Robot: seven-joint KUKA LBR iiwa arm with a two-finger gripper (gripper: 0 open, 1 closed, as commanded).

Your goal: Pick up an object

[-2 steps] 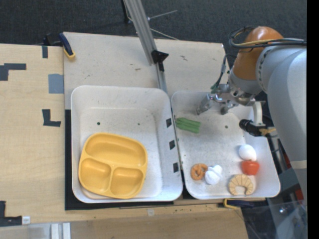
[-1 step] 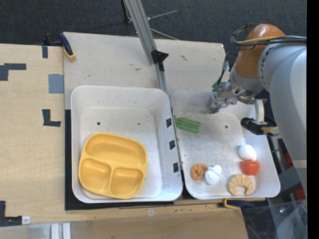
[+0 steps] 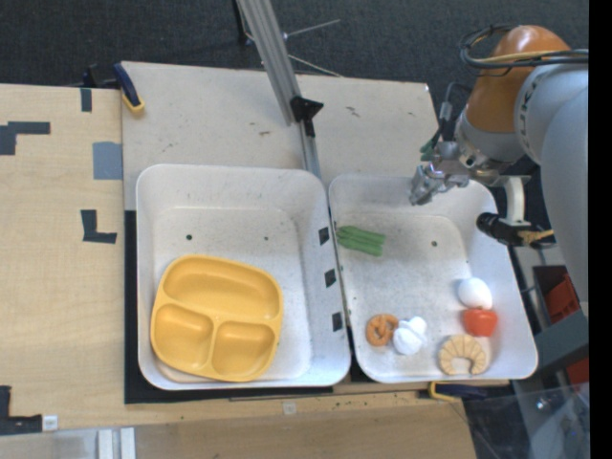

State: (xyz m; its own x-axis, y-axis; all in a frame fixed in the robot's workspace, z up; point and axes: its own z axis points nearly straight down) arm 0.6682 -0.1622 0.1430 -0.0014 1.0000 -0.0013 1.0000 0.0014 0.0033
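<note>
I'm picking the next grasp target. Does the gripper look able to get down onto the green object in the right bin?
Probably yes. The green object lies alone on bare bin floor, apart from the toys clustered at the near edge, and the gripper hangs over the same bin's far side with nothing between them.

This is a robotics lab or test cell. A grey industrial arm with an orange band (image 3: 516, 75) reaches over a pale wooden counter (image 3: 57, 256) marked with grey tape patches (image 3: 107, 161). Two shallow white plastic bins (image 3: 229, 185) sit side by side near its front edge, holding toy food and a yellow divided plastic tray (image 3: 218, 317). A slanted metal rail (image 3: 273, 51) crosses the counter's far edge, above dark carpet (image 3: 382, 17).
</note>
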